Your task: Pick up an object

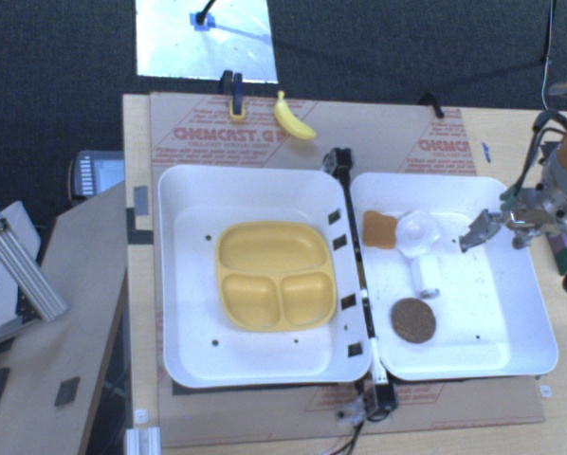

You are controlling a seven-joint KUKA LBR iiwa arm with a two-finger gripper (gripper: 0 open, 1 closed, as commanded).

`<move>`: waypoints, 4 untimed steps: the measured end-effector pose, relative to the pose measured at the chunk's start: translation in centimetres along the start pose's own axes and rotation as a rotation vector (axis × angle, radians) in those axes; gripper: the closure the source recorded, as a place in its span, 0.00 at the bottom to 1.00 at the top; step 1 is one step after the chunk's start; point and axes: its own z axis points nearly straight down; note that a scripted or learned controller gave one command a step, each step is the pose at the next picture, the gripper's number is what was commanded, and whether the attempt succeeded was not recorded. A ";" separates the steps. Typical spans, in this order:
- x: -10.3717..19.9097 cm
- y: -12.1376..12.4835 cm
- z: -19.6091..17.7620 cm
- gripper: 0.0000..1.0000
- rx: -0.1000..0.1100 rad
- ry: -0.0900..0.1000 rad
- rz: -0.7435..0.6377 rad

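Brown disc (pixel 413 319); arm (pixel 560 188) edge-cropped

Printed in red on the cardboard sheet (pixel 217 133) under the bins — "CHEMCAST", followed by smaller letters too blurred to read. Same red print repeated at the sheet's right part (pixel 445 145), partly readable only. No other readable text — none on the bins.
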 end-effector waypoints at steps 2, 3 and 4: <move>0.7 0.6 4.0 0.00 -0.007 -0.001 -0.002; 0.1 0.6 8.3 0.00 -0.007 -0.001 -0.001; 1.0 1.1 13.2 0.00 -0.006 0.000 -0.003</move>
